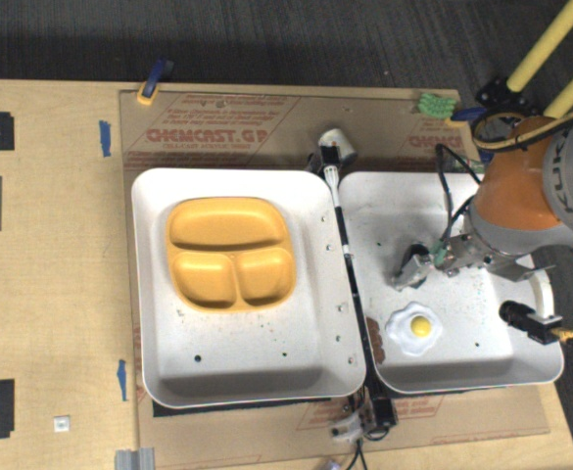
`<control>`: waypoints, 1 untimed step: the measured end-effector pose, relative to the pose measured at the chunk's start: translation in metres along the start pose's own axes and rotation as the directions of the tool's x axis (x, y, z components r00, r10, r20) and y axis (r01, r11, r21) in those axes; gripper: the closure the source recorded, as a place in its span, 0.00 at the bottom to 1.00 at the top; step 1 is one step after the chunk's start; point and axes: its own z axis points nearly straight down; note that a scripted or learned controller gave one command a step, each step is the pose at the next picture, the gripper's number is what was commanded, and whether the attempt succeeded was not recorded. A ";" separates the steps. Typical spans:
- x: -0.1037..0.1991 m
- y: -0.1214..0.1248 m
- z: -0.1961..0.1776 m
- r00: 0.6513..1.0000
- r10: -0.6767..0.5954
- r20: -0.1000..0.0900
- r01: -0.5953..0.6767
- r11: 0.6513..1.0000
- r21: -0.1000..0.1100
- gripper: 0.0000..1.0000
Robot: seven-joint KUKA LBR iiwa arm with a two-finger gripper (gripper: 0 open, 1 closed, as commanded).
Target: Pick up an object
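We see the fried egg (414,328) lying in the right bin (482,365), just below our gripper (410,269); its grip we cannot tell.

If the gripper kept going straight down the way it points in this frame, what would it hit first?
Most likely the bare floor of the right bin. The gripper points down over white bin surface, with the fried egg toy lying a little nearer the camera, off that line. Depth is hard to judge from this slanted view.

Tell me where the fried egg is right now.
The fried egg lies in the right bin, near its front edge, just below the tool.
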 end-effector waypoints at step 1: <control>0.012 0.038 0.001 0.935 -0.353 0.002 0.353 0.935 -0.001 0.00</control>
